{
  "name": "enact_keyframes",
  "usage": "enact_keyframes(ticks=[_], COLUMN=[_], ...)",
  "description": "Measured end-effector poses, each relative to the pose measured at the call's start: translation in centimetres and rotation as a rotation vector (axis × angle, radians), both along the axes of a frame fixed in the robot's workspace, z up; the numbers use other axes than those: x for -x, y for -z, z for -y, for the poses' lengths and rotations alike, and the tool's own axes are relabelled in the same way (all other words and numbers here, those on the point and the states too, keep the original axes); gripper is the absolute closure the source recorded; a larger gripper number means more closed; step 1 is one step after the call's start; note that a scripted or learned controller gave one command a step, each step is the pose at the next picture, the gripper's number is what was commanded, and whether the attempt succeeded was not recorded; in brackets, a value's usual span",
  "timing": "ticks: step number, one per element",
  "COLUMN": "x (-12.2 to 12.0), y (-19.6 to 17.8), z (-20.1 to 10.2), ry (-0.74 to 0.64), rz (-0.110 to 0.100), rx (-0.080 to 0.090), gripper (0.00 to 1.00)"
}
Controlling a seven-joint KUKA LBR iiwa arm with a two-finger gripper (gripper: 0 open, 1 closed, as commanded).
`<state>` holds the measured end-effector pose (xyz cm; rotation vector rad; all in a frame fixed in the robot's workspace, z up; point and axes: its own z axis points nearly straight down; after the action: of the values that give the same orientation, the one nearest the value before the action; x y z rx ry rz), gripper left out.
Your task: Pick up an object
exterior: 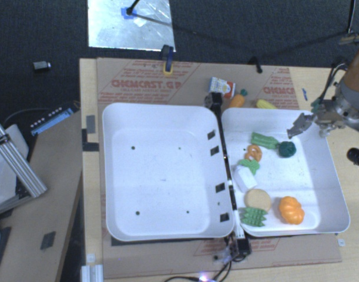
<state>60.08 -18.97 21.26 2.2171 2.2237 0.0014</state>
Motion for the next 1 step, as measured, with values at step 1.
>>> enact_keyframes(ticks=[1], x=[-7.0], y=[11.97], z=[1.62], ry=[-0.004], rz=[0.003], rx=[0.001], gripper=[0.0])
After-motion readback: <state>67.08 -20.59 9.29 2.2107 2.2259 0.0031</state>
